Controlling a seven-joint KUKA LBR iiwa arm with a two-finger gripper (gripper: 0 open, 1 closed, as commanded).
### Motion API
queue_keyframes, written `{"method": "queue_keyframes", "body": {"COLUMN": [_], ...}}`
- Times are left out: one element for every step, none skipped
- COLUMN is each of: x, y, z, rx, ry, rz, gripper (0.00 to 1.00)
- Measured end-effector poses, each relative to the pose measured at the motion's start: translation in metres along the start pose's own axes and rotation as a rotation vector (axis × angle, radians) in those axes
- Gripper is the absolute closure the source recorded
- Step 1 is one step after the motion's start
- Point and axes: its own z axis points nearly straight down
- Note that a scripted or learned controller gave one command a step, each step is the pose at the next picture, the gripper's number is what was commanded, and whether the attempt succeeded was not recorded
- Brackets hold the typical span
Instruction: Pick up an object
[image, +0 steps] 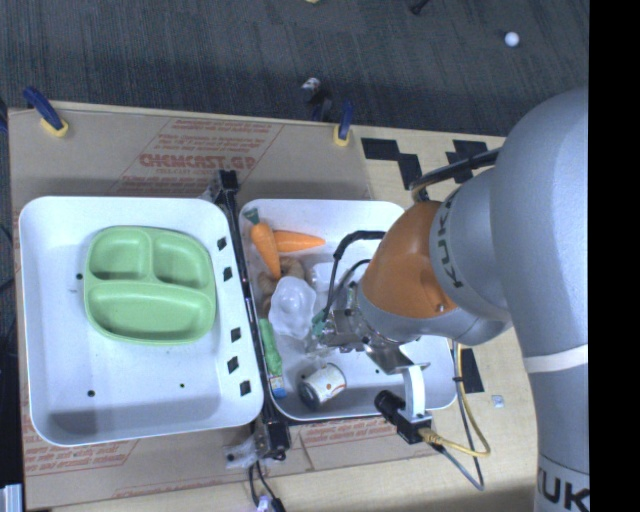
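Arm (470, 270) reaches in from frame right, over the right bin (395, 212). Gripper (335, 335) sits low at center, beside a clear crumpled object (292, 305); grip state cannot be told. Carrots (280, 243) lie upper in this bin. Green divided plate (150, 283) occupies the left bin (60, 400).

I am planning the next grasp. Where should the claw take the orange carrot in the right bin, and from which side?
Probably from above, across the middle of the carrot: it lies flat, long and narrow, tapering to the right, with bare bin floor behind it.
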Motion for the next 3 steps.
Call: {"method": "queue_keyframes", "body": {"x": [0.000, -0.059, -0.068], "y": [0.001, -0.007, -0.007], "z": [-0.010, -0.088, -0.104], "rx": [0.000, -0.005, -0.005], "ry": [-0.001, -0.001, -0.001], "rz": [-0.005, 0.010, 0.011], "gripper": [1.00, 1.00, 1.00]}}
